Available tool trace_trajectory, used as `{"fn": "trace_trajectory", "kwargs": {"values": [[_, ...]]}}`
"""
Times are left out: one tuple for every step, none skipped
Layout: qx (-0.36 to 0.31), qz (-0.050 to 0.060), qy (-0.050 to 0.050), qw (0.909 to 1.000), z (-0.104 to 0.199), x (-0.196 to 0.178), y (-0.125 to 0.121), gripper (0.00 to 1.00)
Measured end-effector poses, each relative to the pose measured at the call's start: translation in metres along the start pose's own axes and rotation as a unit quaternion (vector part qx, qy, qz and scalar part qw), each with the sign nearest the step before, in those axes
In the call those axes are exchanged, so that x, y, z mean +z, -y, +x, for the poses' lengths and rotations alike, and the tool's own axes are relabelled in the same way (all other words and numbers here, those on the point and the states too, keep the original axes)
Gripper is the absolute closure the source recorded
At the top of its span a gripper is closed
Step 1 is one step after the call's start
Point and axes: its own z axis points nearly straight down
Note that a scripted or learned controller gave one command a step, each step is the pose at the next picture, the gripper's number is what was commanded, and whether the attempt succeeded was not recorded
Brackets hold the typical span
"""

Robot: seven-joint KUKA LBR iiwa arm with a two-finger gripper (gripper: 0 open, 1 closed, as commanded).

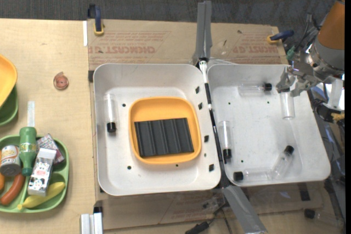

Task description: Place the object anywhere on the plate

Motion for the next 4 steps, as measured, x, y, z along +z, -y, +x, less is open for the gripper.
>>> {"fn": "trace_trajectory", "kwargs": {"values": [[-0.084, -0.001, 0.000, 0.9965, 0.042, 0.026, -0.047, 1.00], [-0.191, -0.003, 0.000, 0.9815, 0.088, -0.020, -0.033, 1.00], [-0.274, -0.001, 0.000, 0.9616, 0.092, 0.015, -0.032, 1.00], [-0.341, -0.002, 0.000, 0.9402, 0.113, 0.006, -0.026, 1.00]]}}
